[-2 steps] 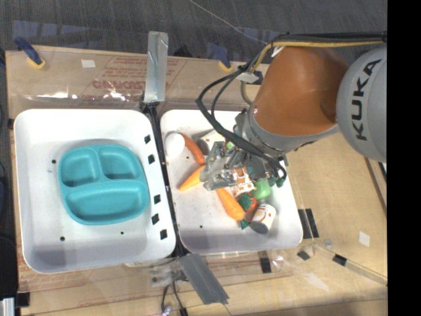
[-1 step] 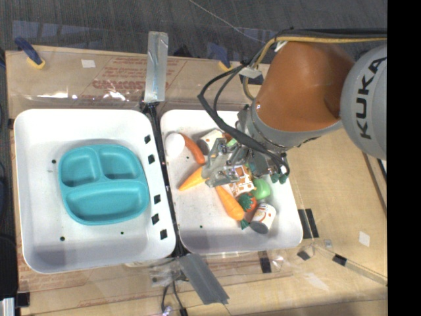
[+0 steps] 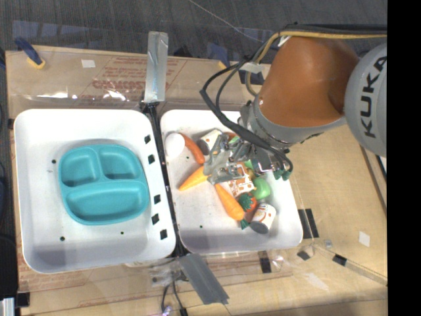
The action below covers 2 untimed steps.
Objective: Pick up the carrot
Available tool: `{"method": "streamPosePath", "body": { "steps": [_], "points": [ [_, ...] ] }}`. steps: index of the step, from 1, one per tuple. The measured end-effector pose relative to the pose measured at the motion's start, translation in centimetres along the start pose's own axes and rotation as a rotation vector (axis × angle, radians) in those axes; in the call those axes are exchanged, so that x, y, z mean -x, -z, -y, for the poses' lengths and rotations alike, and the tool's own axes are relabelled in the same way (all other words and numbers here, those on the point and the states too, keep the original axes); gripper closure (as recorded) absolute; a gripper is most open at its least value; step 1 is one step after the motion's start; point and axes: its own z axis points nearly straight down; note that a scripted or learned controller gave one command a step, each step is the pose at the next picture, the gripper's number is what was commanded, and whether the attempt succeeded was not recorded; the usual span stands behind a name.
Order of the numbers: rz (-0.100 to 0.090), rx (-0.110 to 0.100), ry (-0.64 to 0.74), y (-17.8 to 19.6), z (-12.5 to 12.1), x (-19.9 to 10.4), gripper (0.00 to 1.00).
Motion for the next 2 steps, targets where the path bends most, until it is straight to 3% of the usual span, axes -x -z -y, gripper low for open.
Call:
{"method": "streamPosePath", "body": {
  "steps": [2],
  "points": [
    [0.006,-0.003,0.007,2.2,-0.1,0.3,1.0]
  ]
}}
